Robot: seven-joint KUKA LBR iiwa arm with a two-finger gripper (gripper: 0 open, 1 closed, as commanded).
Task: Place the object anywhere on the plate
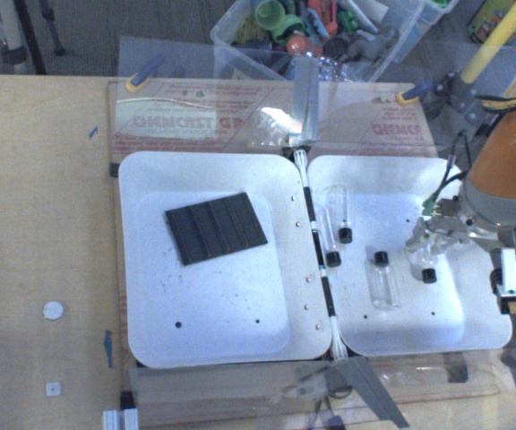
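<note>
The metal two-finger pincer (pixel 430 240) is being held low over the right shallow white bin (pixel 473 330), above a clear black-capped vial (pixel 424 265); whether its grip is wide or closed cannot be told. Three more such vials (pixel 381 279) are being kept in this bin. A dark ribbed rectangular plate (pixel 215 227) is being kept in the left white bin (pixel 150 330).

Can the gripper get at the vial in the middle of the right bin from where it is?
Probably yes. The gripper hangs over the right bin, and the vial lies just left of it with bare floor around it.
</note>
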